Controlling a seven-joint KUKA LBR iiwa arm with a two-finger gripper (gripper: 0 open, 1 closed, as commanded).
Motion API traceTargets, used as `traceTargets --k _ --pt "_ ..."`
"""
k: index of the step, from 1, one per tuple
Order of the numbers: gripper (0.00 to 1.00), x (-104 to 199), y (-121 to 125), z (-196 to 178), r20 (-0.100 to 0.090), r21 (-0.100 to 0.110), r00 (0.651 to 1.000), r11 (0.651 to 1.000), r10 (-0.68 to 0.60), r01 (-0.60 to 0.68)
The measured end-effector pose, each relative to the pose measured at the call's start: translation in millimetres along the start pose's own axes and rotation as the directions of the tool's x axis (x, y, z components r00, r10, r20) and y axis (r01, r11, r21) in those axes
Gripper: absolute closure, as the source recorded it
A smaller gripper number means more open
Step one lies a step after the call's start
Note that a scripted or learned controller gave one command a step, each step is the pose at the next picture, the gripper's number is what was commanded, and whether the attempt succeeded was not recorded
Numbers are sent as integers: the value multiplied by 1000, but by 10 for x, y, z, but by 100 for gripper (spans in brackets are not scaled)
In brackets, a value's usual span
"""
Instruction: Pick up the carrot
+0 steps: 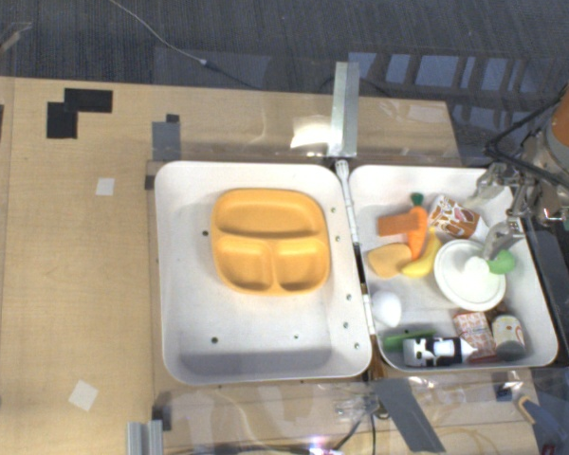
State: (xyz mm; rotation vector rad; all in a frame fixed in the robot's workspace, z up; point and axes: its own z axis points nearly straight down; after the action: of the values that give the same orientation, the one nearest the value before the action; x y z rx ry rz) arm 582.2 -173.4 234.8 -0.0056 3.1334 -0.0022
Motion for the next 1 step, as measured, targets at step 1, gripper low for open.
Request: traceTargets --k 1 --pt "0 -878 554 654 -5 -4 998 998 69 -69"
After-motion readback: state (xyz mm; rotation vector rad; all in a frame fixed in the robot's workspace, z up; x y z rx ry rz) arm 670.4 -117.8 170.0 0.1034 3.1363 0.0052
